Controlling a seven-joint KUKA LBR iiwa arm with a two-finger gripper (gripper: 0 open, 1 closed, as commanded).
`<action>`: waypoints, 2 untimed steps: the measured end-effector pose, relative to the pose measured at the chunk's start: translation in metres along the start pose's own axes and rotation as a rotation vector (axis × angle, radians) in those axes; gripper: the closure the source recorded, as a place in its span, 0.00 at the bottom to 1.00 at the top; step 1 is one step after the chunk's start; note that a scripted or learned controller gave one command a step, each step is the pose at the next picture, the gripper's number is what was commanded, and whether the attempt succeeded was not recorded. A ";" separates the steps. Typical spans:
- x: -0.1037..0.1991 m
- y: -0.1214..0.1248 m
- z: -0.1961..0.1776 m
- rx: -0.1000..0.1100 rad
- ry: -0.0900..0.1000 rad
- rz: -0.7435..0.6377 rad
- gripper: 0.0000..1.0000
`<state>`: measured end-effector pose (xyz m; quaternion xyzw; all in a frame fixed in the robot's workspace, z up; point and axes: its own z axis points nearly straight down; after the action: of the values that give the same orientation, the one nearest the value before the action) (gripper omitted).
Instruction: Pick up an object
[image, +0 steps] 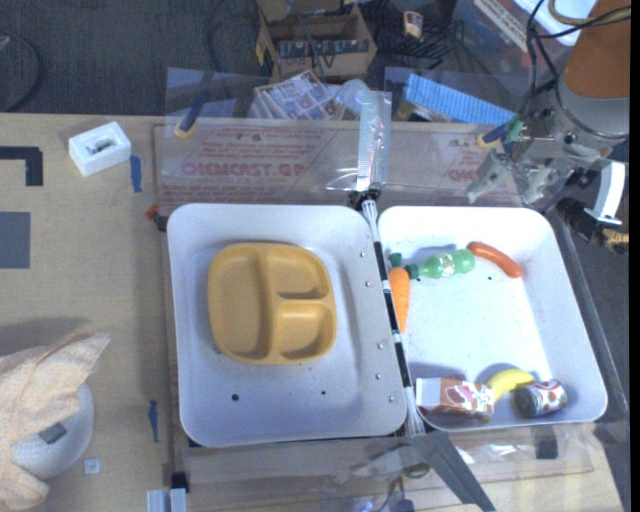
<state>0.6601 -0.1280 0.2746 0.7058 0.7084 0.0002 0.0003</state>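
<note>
The pincer (520, 160) hovers beyond the right bin (575, 300) — grip state unclear — next comes choosing and descending, perhaps to the carrot (399, 295).

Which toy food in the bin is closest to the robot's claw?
The orange-red sausage, at the right bin's far side, lies nearest the gripper. The banana, can and carrot sit farther away.

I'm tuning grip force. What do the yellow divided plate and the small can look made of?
The yellow divided plate looks like moulded plastic: uniform matte colour, soft rounded compartment edges. The small can with the red label looks like metal, judging by its pale shiny end, though it is too small to be sure.
</note>
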 end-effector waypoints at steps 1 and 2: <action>-0.008 -0.039 0.101 0.000 0.000 -0.061 0.00; -0.061 -0.012 0.160 -0.033 -0.010 -0.132 0.00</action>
<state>0.6484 -0.1891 0.1145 0.6575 0.7533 0.0084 0.0155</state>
